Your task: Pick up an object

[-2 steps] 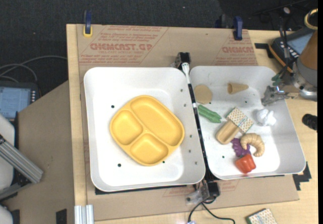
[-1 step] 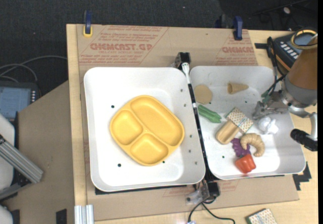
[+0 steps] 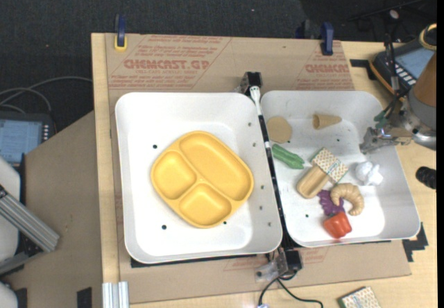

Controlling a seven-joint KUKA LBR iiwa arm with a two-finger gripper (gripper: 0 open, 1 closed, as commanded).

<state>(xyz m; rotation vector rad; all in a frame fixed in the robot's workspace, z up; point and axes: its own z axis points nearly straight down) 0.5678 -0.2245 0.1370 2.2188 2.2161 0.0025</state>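
Grey metal two-finger gripper (image 3: 374, 134) hovers at right bin's right rim (image 3: 399, 161), grasping nothing; finger state cannot tell. Nearest target: small white crumpled lump (image 3: 368, 173), just below-left. Risk: descent clips rim, or nudges neighbouring tan croissant (image 3: 349, 196) (cluttered pile).

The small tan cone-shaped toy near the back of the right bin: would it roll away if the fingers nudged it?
The small tan cone-shaped toy lies on its side, so a nudge would probably swing it in a curve. It looks light, likely skidding on the smooth right bin. Tapering may let it slip from a pinch.
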